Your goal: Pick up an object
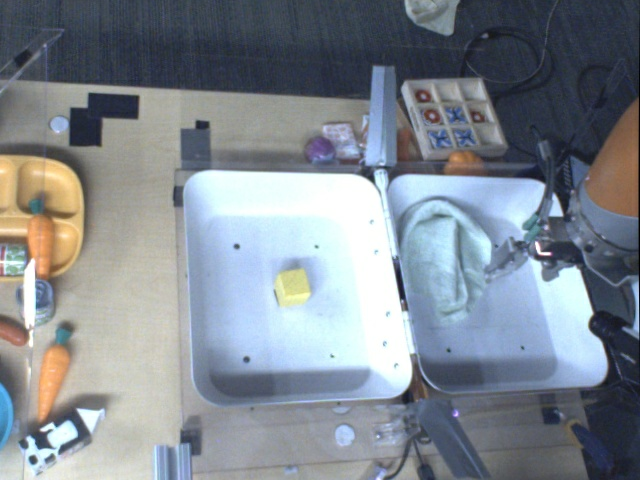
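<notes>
A small yellow block (293,287) lies near the middle of the left bin (215,358). A crumpled pale green cloth (443,253) rests in the left half of the right bin (520,358). My gripper (506,254) reaches in from the right, low over the right bin. Its tip is at the cloth's right edge; I cannot tell whether it touches the cloth. Nothing is visibly held.
A metal divider (381,118) stands between the bins at the back. Behind the bins lie a purple ball (319,149), a tic-tac-toe board (452,116) and an orange object (463,162). Toy carrots (50,368) and a yellow tray (62,183) sit at the far left.
</notes>
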Available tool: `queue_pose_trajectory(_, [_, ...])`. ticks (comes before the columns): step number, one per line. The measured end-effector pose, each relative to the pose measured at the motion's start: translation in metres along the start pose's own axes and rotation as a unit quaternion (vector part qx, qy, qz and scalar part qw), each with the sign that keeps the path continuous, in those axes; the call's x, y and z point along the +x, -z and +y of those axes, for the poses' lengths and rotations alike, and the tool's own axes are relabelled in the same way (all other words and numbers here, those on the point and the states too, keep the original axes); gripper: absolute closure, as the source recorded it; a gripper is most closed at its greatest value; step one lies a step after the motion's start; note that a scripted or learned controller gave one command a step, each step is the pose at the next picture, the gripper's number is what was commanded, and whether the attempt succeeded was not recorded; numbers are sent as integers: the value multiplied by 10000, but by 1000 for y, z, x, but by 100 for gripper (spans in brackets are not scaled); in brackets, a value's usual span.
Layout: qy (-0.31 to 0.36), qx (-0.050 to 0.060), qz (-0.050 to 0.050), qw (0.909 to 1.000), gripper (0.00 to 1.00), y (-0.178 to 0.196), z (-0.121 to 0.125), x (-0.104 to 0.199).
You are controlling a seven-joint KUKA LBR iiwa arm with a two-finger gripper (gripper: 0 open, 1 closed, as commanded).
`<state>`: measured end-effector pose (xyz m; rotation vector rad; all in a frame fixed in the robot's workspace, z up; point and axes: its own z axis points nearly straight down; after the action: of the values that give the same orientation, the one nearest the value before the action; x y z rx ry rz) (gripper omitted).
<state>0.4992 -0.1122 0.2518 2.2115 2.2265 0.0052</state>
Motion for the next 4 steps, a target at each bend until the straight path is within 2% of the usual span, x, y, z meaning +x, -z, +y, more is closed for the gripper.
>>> queue_pose_trajectory(1, [53, 2, -2, 10000, 0, -65, 89, -8])
queue_pose_trajectory(2, [152, -32, -6, 9999, 0, -154, 109, -27])
queue_pose_trajectory(3, [373, -99, -21, 9993, 0, -158, 97, -26])
queue_pose_trajectory(4, [991, -103, -26, 9950, 0, -158, 83, -29])
